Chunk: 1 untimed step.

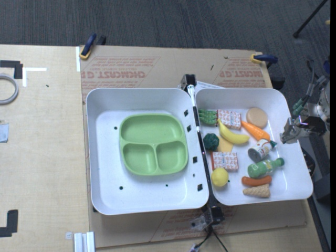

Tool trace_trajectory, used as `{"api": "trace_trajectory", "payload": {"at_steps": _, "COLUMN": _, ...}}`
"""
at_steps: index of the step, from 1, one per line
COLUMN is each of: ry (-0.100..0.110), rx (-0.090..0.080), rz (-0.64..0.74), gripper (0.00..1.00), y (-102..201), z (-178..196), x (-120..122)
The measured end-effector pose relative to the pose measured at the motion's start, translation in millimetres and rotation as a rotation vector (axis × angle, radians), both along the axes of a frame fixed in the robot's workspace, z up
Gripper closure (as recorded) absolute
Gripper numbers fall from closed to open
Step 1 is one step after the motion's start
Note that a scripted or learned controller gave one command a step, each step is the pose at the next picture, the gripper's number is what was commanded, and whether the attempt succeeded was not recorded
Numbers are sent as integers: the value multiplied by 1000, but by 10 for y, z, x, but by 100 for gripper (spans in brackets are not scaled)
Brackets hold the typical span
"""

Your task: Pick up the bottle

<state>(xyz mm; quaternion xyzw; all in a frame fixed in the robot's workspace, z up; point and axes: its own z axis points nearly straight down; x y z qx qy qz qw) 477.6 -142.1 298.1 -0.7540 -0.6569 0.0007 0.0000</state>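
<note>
Arm enters from 3 o'clock, low over the outer rim of the right bin (pixel 292 156). Gripper (pixel 290 133) sits just outside that rim, pointing toward 9 o'clock. Finger spacing: cannot tell, the tool is small and partly cut off at the frame edge. Nothing visible between the fingers.

Right bin contents, near to far: a tan cone-shaped toy (pixel 256 192) and a lemon (pixel 220 177) at 6 o'clock; orange carrot (pixel 256 181) just above the cone. The green bottle (pixel 265 166) lies on its side at about 4 o'clock in the bin, cap toward 3 o'clock, apart from the gripper. A small grey-and-white bottle-like item (pixel 261 150) lies just beyond it, possibly a second bottle. Then banana (pixel 232 134), broccoli (pixel 211 141), a second carrot (pixel 255 130), a tan round piece (pixel 256 115).

Left bin (pixel 100 140) holds a green divided plate (pixel 154 143).

Both bins rest on cardboard (pixel 131 70) over a wooden bench (pixel 42 156). Dark carpet (pixel 157 12) at 12 o'clock.
</note>
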Motion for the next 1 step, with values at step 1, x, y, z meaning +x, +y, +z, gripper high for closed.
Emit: {"api": "trace_trajectory", "payload": {"at_steps": 1, "ry": -1, "rx": -1, "rz": -40, "gripper": 100, "y": -730, "z": -53, "x": -1}}
